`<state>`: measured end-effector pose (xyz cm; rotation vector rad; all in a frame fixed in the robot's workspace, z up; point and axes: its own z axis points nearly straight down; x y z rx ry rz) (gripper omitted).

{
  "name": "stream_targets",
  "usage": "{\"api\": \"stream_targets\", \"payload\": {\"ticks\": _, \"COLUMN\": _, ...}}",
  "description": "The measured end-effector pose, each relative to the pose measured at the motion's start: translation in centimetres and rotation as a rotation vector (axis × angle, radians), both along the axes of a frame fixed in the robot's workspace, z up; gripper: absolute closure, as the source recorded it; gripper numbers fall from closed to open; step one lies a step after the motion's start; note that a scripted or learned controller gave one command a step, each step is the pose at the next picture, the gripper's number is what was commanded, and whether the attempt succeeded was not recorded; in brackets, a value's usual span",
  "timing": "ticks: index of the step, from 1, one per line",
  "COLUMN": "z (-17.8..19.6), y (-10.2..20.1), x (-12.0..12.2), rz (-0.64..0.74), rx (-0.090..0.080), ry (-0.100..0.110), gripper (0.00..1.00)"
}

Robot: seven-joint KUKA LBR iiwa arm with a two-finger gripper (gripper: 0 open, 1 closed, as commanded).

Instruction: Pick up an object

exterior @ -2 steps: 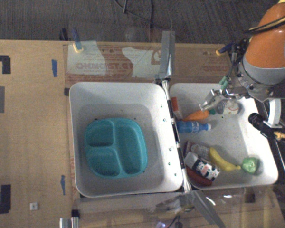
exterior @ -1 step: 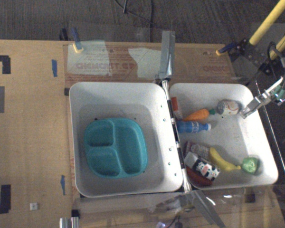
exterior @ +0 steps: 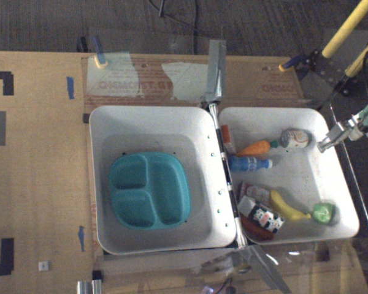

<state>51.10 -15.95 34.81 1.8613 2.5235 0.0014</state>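
At the near edge of the right bin (exterior: 346,222), a milk carton (exterior: 265,217), a banana (exterior: 287,207) and a green ball (exterior: 322,212) are seen. Farther back lie a blue bottle (exterior: 248,163) and a carrot (exterior: 255,148). The tool (exterior: 326,144) is poised at the bin's far right rim, largely cut off; its state cannot be told.

The gripper (exterior: 349,130) at the right bin's (exterior: 331,124) far right rim is cut off by the frame edge. Labels on the blue bottle (exterior: 248,163) and black-and-white carton (exterior: 265,217) are too blurred to read.
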Motion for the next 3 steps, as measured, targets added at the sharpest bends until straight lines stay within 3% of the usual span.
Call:
{"api": "stream_targets", "payload": {"ticks": 1, "z": -15.7, "y": 3.3, "x": -0.7, "rz": -0.153, "rx": 0.003, "ry": 0.005, "gripper": 0.00}}
{"api": "stream_targets", "payload": {"ticks": 2, "z": -13.4, "y": 9.6, "x": -3.1, "rz": -0.198, "rx": 0.004, "ry": 0.007, "gripper": 0.00}}
{"api": "stream_targets", "payload": {"ticks": 3, "z": -24.9, "y": 4.6, "x": -2.8, "rz": -0.117, "rx": 0.002, "ry": -0.010, "gripper": 0.00}}
